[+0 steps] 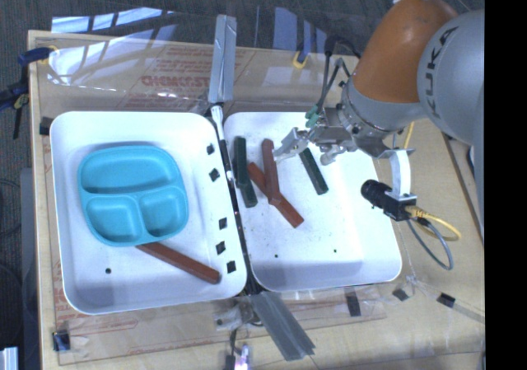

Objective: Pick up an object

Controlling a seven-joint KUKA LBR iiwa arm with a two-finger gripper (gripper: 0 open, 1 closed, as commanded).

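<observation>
**Arm low over right bin, dark stick at its fingers**

Bench w/ two white bins. Right bin (375, 257): gripper (317, 146) hangs at approx 1 o'clock, fingers spread, a dark stick (314, 172) just below them, not clamped. Brown sticks (276, 187) crossed at 9 o'clock, dark bar (242, 172) along the divider, prob. scattered for random grabs. Left bin (66, 133): blue tray (132, 194) centre, brown stick (177, 261) at 5 o'clock.
</observation>
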